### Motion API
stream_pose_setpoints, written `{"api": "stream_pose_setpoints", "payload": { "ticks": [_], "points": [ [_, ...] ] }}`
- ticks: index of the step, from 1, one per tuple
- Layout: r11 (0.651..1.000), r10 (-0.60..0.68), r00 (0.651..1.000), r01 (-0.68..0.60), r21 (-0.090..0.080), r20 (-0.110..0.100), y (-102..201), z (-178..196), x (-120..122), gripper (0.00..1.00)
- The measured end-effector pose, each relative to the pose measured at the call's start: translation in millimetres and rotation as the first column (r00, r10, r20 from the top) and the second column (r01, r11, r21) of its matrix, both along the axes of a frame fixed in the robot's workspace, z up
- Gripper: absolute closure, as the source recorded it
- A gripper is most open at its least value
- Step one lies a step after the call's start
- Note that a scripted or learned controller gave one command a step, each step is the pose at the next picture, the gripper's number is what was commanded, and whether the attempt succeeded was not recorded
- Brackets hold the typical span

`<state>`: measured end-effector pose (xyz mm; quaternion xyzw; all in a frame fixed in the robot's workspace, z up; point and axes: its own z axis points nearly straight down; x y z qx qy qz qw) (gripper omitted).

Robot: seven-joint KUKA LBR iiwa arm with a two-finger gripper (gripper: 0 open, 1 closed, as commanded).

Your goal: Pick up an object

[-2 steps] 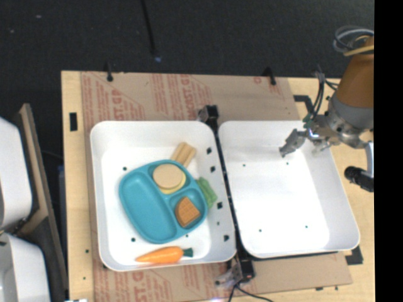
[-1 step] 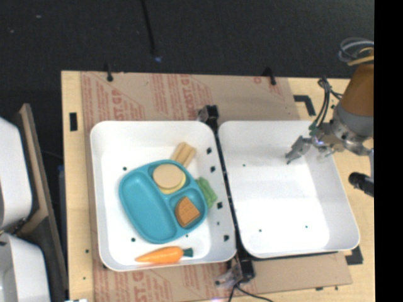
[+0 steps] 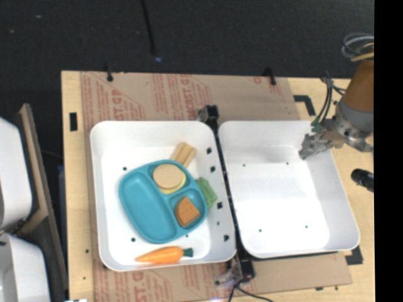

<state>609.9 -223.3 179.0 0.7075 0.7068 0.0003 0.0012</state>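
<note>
one arm's jaws (image 3: 310, 145), state unclear, hang over the right bin's (image 3: 283, 231) far corner.

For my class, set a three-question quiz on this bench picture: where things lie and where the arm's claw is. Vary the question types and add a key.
1. True or false: the carrot lies in the right bin.
2. Multiple choice: the blue tray holds A) a round biscuit and a square waffle; B) a spoon; C) a cup.
3. Fill the gap: the claw is over the far right part of the ____ bin.

Key
1. False; it lies in the left bin, at its near edge, beside the tray.
2. A
3. right
</note>
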Motion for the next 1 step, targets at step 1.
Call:
{"api": "stream_pose_setpoints", "payload": {
  "ticks": [1],
  "points": [
    [1.0,0.0,1.0,0.0,0.0,-0.001,0.1,-0.5,-0.2,0.0]
  ]
}}
